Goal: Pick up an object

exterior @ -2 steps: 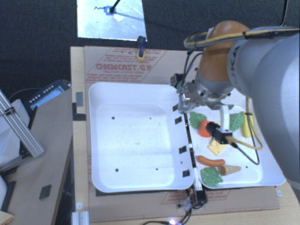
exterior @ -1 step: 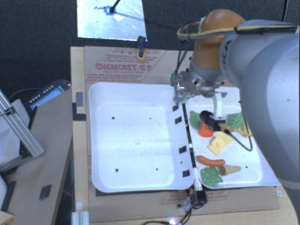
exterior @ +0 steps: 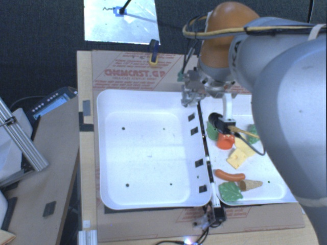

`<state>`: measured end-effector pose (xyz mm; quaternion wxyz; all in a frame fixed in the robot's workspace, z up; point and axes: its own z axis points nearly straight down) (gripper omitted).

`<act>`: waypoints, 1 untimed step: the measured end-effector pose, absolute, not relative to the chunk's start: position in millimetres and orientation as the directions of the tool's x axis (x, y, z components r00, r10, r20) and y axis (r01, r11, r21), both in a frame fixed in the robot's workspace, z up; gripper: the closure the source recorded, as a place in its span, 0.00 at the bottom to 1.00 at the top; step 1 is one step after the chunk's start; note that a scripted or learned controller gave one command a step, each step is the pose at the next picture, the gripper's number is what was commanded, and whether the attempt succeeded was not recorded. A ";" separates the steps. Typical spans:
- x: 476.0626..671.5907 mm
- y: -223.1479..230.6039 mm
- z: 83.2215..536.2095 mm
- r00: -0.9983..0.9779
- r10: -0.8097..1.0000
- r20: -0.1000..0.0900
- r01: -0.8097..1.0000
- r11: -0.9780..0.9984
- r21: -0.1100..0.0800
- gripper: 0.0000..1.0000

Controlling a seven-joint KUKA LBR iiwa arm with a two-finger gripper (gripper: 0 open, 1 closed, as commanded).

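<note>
From where I stand the pincer (exterior: 190, 97) hangs over the back rim where the 2 bins meet, and it is clear of every toy. The wrist above it hides it, so I cannot tell whether it is spread or pressed together. Nothing shows in its hold.

Just in front of it and to its side, in the right bin (exterior: 273, 194), the toys lie in a loose cluster. The easiest pick looks like the sausage (exterior: 230, 176), which lies flat near the front of that bin. It is near the yellow wedge (exterior: 237, 157) and just behind the green leafy piece (exterior: 229, 192). I would guess it is hollow plastic: light, stiff, smooth and rounded, so it is apt to roll or squirt out of a hold. I would take it across its middle, square to its length.

By my count there are:
- 2 white bins, the left bin (exterior: 143, 152) being the other
- 1 sausage
- 1 yellow wedge
- 1 red-orange piece (exterior: 225, 141)
- 1 tan cone (exterior: 251, 184)
- 3 green pieces as far as I can make out, with another at the bin's inner edge (exterior: 211, 132) and 1 partly under the arm (exterior: 252, 131)
</note>
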<state>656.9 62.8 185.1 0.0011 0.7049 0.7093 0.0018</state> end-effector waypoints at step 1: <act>669.5 8.0 205.3 0.002 1.000 -0.002 1.000 -0.002 0.004 1.00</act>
